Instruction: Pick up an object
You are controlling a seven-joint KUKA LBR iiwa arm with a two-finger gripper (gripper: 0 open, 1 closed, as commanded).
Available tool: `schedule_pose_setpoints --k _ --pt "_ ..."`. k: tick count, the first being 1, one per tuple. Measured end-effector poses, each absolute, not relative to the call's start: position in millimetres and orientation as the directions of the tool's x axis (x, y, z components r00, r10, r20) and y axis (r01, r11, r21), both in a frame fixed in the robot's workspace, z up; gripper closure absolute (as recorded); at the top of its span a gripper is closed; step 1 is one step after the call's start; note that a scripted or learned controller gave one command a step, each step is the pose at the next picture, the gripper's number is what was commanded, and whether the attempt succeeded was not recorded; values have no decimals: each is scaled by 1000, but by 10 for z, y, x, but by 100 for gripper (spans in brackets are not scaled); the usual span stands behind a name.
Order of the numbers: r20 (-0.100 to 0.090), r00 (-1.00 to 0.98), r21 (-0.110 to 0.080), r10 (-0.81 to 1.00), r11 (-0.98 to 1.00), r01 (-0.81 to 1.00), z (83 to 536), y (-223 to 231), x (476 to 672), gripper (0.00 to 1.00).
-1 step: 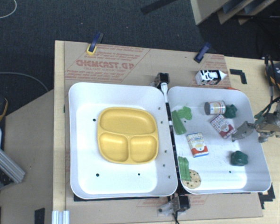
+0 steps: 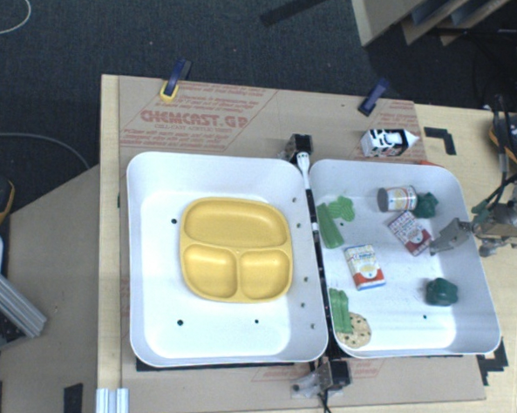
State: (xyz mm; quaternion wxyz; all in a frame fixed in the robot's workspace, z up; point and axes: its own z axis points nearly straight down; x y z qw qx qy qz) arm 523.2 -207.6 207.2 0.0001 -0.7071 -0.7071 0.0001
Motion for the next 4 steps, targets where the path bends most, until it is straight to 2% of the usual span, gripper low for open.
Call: schedule_pose_setpoints --k 3,4 --pt "3 0 -5 1000 0 1000 826 -1974 5172 0" --pt "0 1 0 1000 -1 1000 951 -1980 5181 100"
